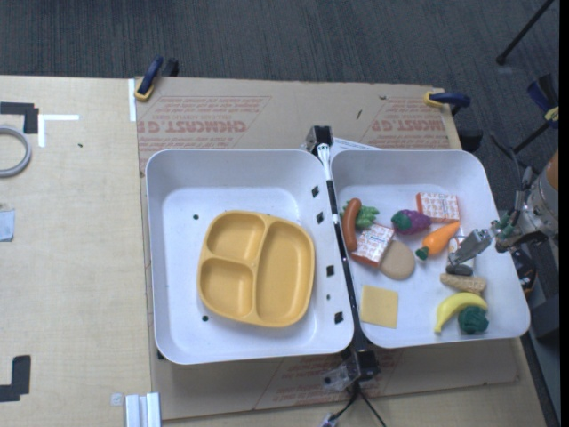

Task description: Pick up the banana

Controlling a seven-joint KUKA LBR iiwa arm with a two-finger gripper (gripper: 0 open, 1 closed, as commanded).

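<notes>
The yellow banana (455, 309) lies near the front right corner of the right bin (498, 198). Its right end touches a green broccoli piece (475, 320). My gripper (468, 248) reaches in from the right over that bin. It hangs farther back than the banana, just behind a brown bread stick (464, 282) and right of an orange carrot (439, 238). I see nothing held in it.
The right bin also holds a cheese slice (380, 306), a beige potato (397, 261), two red-and-white boxes (437, 205), a purple vegetable (410, 221) and a sausage (351, 224). A yellow divided plate (258, 267) sits in the left bin (169, 238).
</notes>
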